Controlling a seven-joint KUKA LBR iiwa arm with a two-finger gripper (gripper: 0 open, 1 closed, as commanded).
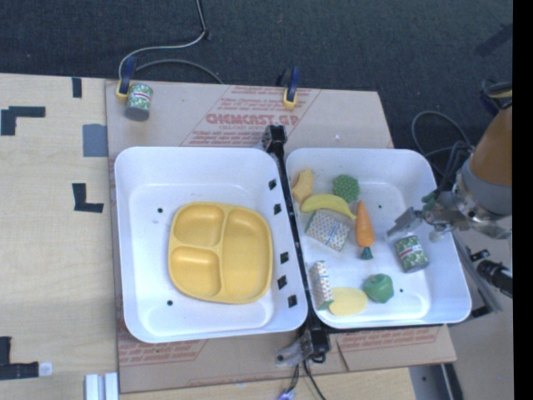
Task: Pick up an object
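Hovering at the right bin's (445,223) far edge, our grey two-finger gripper (419,217) has its fingers spread and empty; the small green-labelled can (410,252) lies just below it, unlifted, so we judge grasping and lifting remain.

My end effector (420,215) sits over the right bin (416,163), at its right side, just above a small can (410,253) lying in that bin. Left of the can stands a carrot (364,226), with a banana (326,202) and a box (327,230) farther left. A lemon (348,302) and an apple (379,287) lie below and left of the can. The left bin (137,248) holds a divided plate (221,252). Another can (138,101) rests on the surface (50,248) far up and left of the first can.
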